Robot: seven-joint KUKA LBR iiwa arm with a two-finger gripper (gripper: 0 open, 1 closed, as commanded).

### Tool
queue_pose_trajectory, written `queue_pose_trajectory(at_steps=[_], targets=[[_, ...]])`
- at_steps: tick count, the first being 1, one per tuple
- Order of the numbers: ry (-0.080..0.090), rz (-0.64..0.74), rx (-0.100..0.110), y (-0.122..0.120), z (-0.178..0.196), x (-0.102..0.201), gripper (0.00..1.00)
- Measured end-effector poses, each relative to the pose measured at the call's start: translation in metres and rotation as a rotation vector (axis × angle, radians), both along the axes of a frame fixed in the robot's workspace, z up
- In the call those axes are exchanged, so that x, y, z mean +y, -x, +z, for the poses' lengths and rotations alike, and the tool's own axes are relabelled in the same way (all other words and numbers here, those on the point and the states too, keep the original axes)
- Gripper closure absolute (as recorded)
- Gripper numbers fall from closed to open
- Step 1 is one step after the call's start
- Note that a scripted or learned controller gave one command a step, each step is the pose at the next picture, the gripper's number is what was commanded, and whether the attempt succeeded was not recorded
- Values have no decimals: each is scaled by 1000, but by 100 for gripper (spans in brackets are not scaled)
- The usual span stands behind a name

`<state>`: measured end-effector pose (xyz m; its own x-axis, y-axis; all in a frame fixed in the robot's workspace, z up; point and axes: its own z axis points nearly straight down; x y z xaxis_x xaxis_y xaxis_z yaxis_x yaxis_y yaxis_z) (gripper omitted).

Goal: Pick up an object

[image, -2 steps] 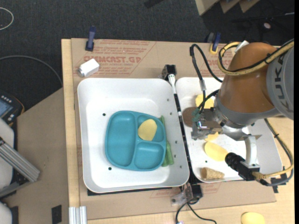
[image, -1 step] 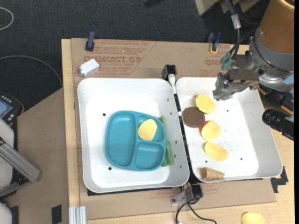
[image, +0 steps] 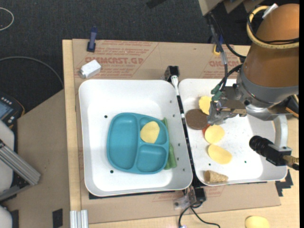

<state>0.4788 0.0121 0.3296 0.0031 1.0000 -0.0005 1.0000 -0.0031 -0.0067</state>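
Four yellow pieces [image: 219, 154] are lying around my jaws [image: 214, 119] in the right bin [image: 266, 172]; whether they are gripping, I cannot tell.

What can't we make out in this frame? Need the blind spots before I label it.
- Gripper, camera view: finger state unreadable, the wrist body covers them from above.
- Red item: a sliver beside the yellow chip, mostly hidden under it and the gripper.
- Yellow piece: partly hidden behind the gripper.
- Green item: mostly hidden by the teal plate.
- Yellow object: cut off by the bottom edge.
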Motion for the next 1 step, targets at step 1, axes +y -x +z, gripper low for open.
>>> queue_pose_trajectory(at_steps=[1], targets=[[-3,10,-16,-2,87,65,100]])
